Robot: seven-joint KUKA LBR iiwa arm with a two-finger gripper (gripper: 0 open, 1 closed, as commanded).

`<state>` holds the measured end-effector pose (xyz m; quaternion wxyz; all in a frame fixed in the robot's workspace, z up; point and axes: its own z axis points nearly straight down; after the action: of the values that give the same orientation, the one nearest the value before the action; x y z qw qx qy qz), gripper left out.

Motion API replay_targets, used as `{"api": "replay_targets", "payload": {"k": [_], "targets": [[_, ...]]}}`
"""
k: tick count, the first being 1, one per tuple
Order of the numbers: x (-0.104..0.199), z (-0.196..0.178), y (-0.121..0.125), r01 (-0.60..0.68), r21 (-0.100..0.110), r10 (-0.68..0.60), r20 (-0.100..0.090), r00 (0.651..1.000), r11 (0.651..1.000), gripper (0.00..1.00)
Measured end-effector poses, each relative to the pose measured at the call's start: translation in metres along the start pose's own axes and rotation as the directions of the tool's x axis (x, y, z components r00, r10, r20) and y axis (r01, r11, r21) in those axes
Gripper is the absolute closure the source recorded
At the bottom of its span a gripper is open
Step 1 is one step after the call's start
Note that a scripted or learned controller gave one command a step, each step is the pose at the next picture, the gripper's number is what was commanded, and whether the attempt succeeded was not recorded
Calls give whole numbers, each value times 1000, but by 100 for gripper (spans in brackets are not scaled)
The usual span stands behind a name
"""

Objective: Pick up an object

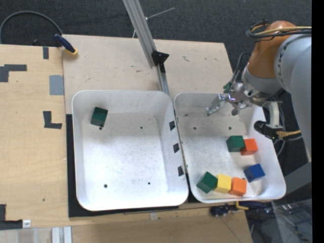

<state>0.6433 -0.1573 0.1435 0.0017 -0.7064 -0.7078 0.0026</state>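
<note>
A pale wooden counter (30, 135) fills the left and centre of the view, seen from above at a slant. On it sit two shallow white bins side by side, their inner walls touching. The left bin (81, 186) holds one dark green block (99, 116) near its upper left corner, well apart from everything else. The right bin (195, 135) holds six blocks toward its lower right. A green block (235, 144) touches an orange block (249, 146) on its right. Below them lies a blue block (254, 172). Along the bin's near wall, a green cube (207, 181), a yellow cube (223, 183) and an orange cube (238, 186) sit in a touching row.

The grey arm (296, 59), with its orange band (263, 54), reaches in from the right over the upper part of the right bin. Its end effector (221, 105) hangs above bare bin floor, well above the blocks in the view, with its two fingers spread apart and nothing between them.

A grey metal bar (139, 22) slants down from the top toward the join of the bins.
</note>
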Motion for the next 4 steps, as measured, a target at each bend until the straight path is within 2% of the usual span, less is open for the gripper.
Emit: {"api": "replay_targets", "payload": {"k": [1,2,4], "targets": [[1,55,-1,0,1,0,0,1000,1000,0],[2,41,0,2,-4,-2,-1,1000,1000,100],[17,-68,-3,1,-10,-1,-1,1000,1000,100]]}}
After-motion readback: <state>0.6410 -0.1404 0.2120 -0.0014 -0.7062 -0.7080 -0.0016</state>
